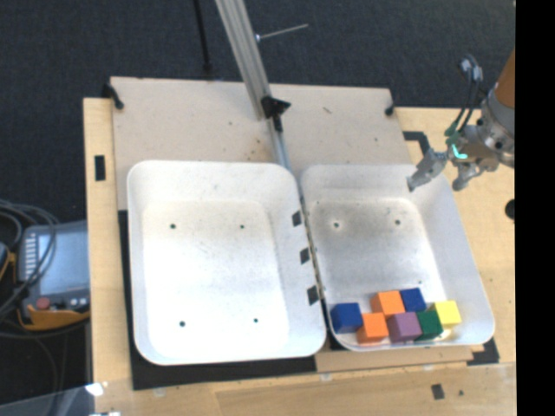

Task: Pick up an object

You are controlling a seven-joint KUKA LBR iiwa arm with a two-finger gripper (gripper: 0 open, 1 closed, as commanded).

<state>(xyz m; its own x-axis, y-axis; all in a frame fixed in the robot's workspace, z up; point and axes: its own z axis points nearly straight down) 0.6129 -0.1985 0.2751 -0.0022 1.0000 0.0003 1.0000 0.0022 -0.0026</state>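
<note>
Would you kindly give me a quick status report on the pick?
Pincer open, holding nothing, over right bin's far right corner. Coloured blocks clustered at bin's near edge, untouched. Nothing in the way.

Right bin (451, 232) open above; 7 blocks (395, 316) crowd its near rim.

Coloured blocks (397, 315) clustered, right bin's (460, 232) near corner

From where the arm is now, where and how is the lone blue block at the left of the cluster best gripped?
Probably from straight above. The blue block has open floor on its left and far sides, while an orange block crowds its right. Close the tool across the near and far faces, though the bin's near wall leaves little room.
</note>
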